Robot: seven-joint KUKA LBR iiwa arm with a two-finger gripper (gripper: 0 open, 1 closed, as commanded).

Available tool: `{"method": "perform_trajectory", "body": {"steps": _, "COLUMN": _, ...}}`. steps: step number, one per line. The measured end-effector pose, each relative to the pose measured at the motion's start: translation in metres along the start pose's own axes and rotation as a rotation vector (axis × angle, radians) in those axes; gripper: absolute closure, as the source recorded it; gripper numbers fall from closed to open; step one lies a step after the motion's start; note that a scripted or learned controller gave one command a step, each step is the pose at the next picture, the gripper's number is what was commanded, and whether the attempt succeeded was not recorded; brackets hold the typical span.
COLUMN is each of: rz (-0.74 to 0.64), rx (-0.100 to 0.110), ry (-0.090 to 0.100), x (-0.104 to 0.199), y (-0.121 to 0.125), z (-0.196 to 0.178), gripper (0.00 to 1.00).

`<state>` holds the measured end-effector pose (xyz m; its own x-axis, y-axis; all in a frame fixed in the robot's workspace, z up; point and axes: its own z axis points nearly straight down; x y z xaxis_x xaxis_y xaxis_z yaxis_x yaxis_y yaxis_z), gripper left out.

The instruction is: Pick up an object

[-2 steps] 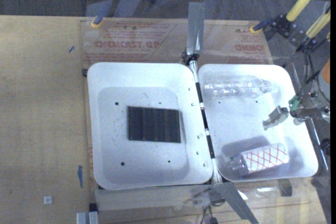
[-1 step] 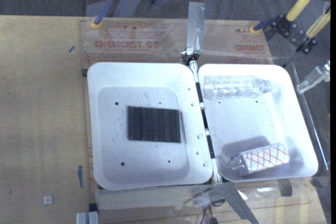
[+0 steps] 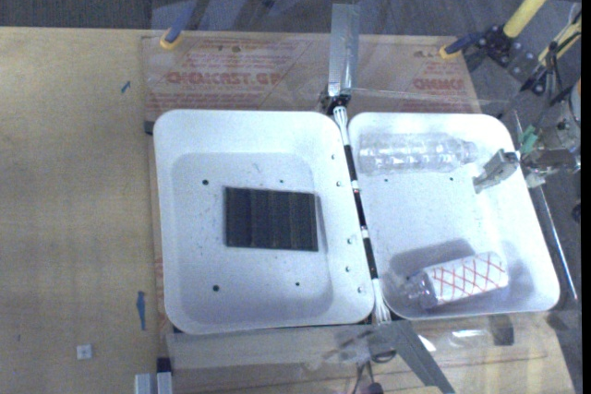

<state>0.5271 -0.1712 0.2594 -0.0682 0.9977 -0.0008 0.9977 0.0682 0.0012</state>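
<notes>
Currently the grey two-finger gripper point(image 3: 499, 169) sits over the upper right part of the right shallow white bin point(image 3: 547, 277), coming in from the right edge. Its fingers can't be read from this angle, so open or closed: cannot tell. Nothing visibly sits between them.

Just to the gripper's left, along the far wall of the same bin, lies a clear plastic bottle point(image 3: 416, 152) on its side, long axis running left-right. Its near end is close to the gripper tip; contact can't be confirmed.

Below the gripper, toward the near wall of the right bin, a second clear bottle with a white label crossed by red lines point(image 3: 457, 280) lies on its side, tilted slightly, well apart from the gripper.

Further left of the gripper, past the divider between bins, the left shallow white bin point(image 3: 185, 143) holds a dark flat rectangular slab point(image 3: 271, 219) lying flat near its middle, well apart from the gripper.

Both bins rest on a tan wooden bench point(image 3: 65, 198).
</notes>
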Motion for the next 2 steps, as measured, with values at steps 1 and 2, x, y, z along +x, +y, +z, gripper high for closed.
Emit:
{"method": "perform_trajectory", "body": {"steps": 1, "rz": 0.055, "rx": 0.002, "ry": 0.001, "x": 0.067, "y": -0.043, "z": 0.021, "gripper": 0.00}}
{"method": "perform_trajectory", "body": {"steps": 2, "rz": 0.090, "rx": 0.002, "ry": 0.001, "x": -0.003, "y": -0.049, "z": 0.128, "gripper": 0.00}}
